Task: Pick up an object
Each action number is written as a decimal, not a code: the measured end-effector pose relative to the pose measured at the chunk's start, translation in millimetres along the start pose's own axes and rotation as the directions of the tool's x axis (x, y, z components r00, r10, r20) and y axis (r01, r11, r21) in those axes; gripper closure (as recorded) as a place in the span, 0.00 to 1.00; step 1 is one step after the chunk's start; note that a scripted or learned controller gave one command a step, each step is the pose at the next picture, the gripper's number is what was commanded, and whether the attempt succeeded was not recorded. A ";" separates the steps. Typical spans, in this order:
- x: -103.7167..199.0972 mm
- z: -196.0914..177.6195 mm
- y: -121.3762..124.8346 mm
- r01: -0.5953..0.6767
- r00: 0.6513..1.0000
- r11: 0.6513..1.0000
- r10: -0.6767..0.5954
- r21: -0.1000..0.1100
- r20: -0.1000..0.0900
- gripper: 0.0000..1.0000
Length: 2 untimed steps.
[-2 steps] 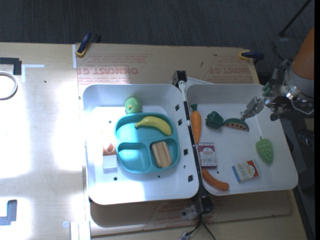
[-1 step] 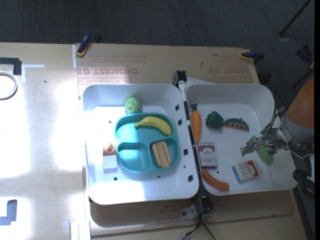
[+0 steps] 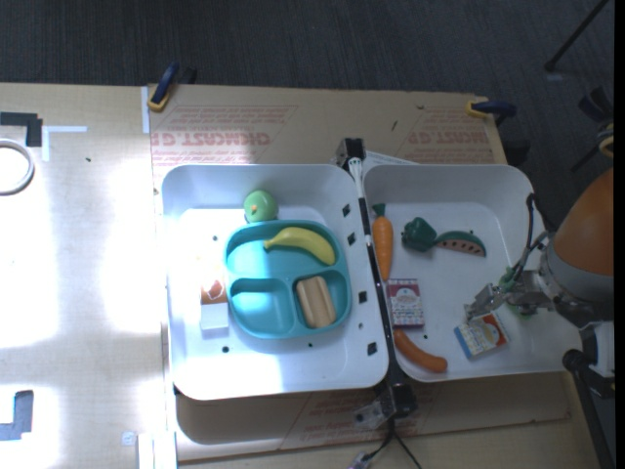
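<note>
1. Camera view: gripper (image 3: pixel 485 306) in right bin (image 3: pixel 444 179), fingers apart, over small packet (image 3: pixel 480 337).
2. Packet lies just right of sausage (image 3: pixel 421 352).
3. Likely light, flat, crinkly; pinch across its raised edge.

A cardboard sheet (image 3: pixel 322 130) is lying across the bench (image 3: pixel 78 262), a clamp (image 3: pixel 164 86) pinching each far corner, a white ring (image 3: pixel 12 167) resting at the left edge
</note>
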<state>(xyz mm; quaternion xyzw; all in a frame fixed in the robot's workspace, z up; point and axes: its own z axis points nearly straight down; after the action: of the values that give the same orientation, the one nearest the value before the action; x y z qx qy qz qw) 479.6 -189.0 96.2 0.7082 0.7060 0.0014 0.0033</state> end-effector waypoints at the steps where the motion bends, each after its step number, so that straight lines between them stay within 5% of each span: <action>1: -4.4 -12.6 1.0 -0.006 1.000 1.000 0.006 -0.006 0.010 1.00; 2: -4.4 -12.6 0.9 -0.006 1.000 1.000 0.006 -0.006 0.010 0.00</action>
<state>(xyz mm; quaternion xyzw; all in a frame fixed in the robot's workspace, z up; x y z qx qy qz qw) 480.4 -193.3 108.8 0.7102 0.7040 0.0001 0.0088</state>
